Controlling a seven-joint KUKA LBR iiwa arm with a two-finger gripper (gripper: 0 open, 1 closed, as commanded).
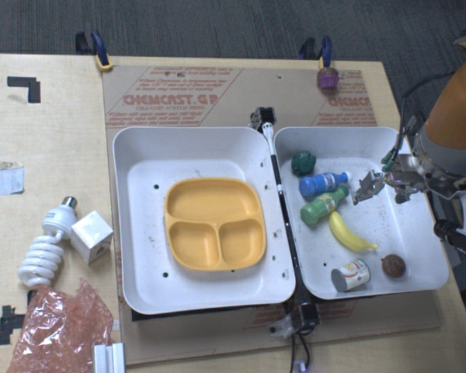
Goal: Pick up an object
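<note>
The right bin (419,231) holds a dark green lump (303,162), a blue bottle (323,183), a green bottle (323,207), a banana (349,234), a small can (350,275) lying on its side and a brown ball (394,266). My gripper (386,190) hangs over the bin's upper right part, to the right of the blue bottle and above the banana. Its fingers stand open with bare bin floor between them. It touches none of the objects.
The left bin (132,208) holds a yellow divided tray (215,224). On the bench to the left lie a spiral light bulb (45,247), a white cube (92,235) and crumpled pink plastic (58,329). Clamps (327,74) sit at the board's far edge.
</note>
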